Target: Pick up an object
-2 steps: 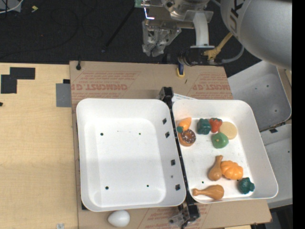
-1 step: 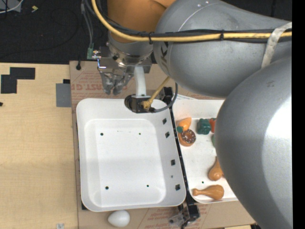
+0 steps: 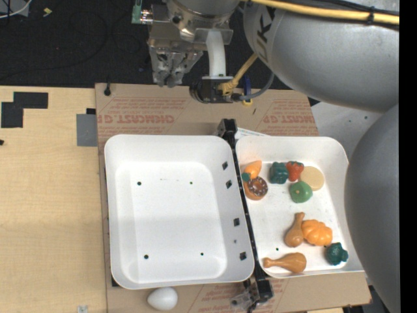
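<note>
From above, the arm's jaws [image 3: 171, 70] hang high over the far edge of the desk [image 3: 45, 194], beyond the left bin [image 3: 117, 175]. The fingers hang close together with nothing between them, so they look closed.

The toys lie in the right bin [image 3: 335, 150]: a doughnut [image 3: 255, 188], a dark green piece [image 3: 279, 173], a red piece [image 3: 295, 169], a pale disc [image 3: 313, 178], a green apple [image 3: 300, 192], an orange pumpkin [image 3: 317, 233], two drumsticks [image 3: 286, 262] and a green broccoli [image 3: 336, 254].

A white egg [image 3: 162, 298] rests on the desk, just before the left bin.
</note>
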Controlling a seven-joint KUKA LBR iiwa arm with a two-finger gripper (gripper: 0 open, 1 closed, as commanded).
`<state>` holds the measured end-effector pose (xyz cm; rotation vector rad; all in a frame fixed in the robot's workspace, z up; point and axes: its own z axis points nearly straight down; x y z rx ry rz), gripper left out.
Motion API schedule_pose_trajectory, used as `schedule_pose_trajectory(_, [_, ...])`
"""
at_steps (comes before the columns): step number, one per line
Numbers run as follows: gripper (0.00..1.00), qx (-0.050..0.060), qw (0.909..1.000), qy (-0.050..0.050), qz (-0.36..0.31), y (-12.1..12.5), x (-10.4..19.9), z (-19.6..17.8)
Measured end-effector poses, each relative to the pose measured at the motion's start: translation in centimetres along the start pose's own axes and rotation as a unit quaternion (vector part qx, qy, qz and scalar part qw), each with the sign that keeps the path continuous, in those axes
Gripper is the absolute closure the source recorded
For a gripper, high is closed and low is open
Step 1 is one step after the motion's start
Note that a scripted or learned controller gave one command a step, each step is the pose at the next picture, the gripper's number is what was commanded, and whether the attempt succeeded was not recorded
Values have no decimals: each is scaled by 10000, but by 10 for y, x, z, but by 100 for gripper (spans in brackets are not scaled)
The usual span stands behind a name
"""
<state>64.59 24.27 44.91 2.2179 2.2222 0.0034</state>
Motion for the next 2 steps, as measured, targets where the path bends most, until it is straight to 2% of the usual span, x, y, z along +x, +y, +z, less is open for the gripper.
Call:
schedule_pose_trajectory(1, [100,23,10000,-7,-17,-1,2,-68])
schedule_pose_trajectory(2, [100,122,9999,-43,15,-2,0,50])
